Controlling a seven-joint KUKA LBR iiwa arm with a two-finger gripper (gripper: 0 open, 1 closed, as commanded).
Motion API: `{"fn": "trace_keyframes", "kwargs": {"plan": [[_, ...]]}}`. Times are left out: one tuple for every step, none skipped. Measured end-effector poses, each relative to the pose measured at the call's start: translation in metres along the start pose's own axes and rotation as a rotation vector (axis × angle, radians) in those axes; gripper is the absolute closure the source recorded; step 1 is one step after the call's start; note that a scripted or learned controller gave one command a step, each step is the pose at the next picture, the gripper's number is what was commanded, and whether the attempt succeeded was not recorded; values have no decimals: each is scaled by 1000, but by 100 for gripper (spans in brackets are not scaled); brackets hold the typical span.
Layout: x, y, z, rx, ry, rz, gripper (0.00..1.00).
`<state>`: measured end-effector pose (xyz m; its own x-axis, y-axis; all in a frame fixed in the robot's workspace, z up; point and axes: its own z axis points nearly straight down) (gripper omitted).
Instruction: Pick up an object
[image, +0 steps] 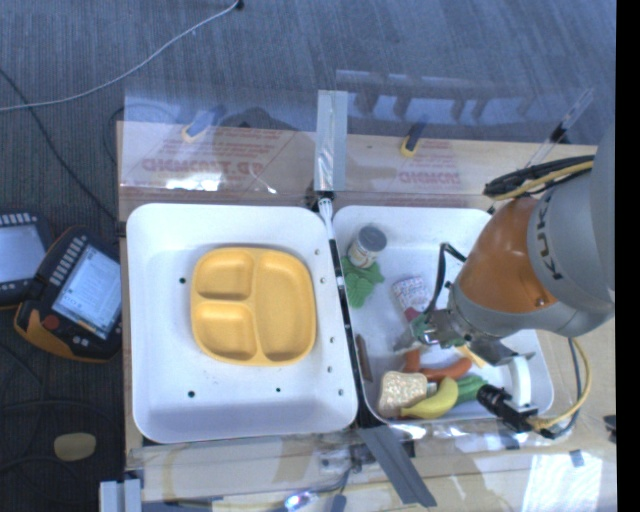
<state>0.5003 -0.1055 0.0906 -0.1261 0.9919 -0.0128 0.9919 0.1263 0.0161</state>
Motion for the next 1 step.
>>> {"fn": "trace_keyframes", "kwargs": {"plan": [[51, -1, -133, 21, 10, 74, 100]]}}
